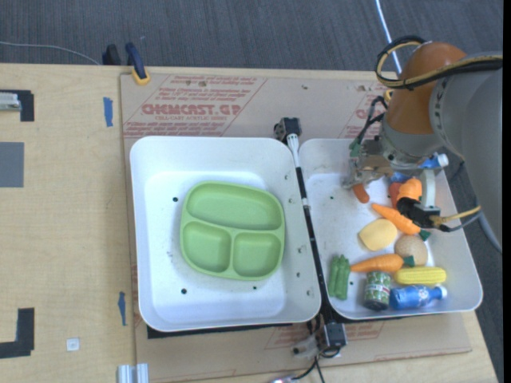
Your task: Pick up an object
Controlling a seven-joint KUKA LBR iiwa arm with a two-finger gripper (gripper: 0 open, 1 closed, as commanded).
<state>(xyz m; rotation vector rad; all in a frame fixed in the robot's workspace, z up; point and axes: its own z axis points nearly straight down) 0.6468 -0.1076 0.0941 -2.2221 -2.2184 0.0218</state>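
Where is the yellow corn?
The yellow corn lies in the right bin, near its front right corner, just above the blue can and right of the carrot.

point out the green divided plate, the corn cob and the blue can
green divided plate (232,230): camera view, on the ridge where its compartments meet
corn cob (421,276): camera view, middle of the yellow cob
blue can (413,297): camera view, middle of its side

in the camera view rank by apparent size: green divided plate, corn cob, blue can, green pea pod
1. green divided plate, by far the largest.
2. corn cob and blue can: they look alike, too close to rank.
3. green pea pod, slightly smaller and thinner.
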